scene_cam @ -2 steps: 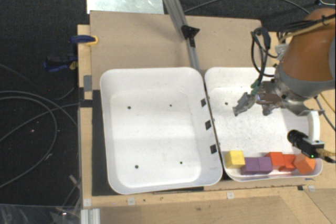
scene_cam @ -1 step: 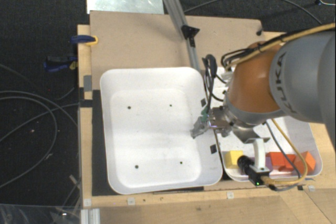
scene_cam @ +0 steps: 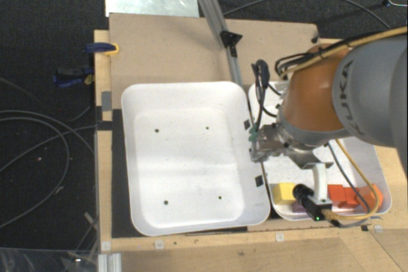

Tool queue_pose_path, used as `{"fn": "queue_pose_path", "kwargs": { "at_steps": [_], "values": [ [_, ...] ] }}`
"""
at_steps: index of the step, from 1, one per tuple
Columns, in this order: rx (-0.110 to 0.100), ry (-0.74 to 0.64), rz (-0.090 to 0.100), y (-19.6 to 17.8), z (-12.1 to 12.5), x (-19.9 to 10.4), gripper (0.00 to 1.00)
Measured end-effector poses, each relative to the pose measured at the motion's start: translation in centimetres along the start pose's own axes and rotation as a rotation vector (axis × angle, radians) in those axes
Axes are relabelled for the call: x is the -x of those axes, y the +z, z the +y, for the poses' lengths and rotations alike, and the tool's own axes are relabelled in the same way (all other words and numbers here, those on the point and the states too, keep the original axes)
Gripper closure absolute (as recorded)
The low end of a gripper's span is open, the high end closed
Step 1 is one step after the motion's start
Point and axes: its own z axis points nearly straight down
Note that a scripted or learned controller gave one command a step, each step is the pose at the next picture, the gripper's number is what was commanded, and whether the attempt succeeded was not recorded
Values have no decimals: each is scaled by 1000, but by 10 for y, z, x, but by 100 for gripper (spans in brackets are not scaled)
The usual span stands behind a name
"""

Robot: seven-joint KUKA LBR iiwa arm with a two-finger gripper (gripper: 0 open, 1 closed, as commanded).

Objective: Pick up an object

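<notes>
A yellow block (scene_cam: 283, 191) is lying flat in the right bin (scene_cam: 278, 210), close to the bin's lower left corner in the camera view. An orange-red block (scene_cam: 344, 196) is sitting further right at the same end, apart from the yellow one. A small purplish piece (scene_cam: 297, 206) is showing just beside the yellow block, too hidden to tell its shape.

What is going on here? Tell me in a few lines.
A grey KUKA arm with an orange band reaches in from the right and hangs low over the right white bin, covering most of it. A yellow block and an orange block lie at that bin's lower end in the view, beside the wrist. No object can be seen held, so no pick is confirmed.
</notes>
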Motion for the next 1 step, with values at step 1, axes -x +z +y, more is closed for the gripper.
{"fn": "queue_pose_path", "kwargs": {
  "at_steps": [1],
  "values": [
    [3, 8, -4, -67, 14, 62, 100]
  ]
}}
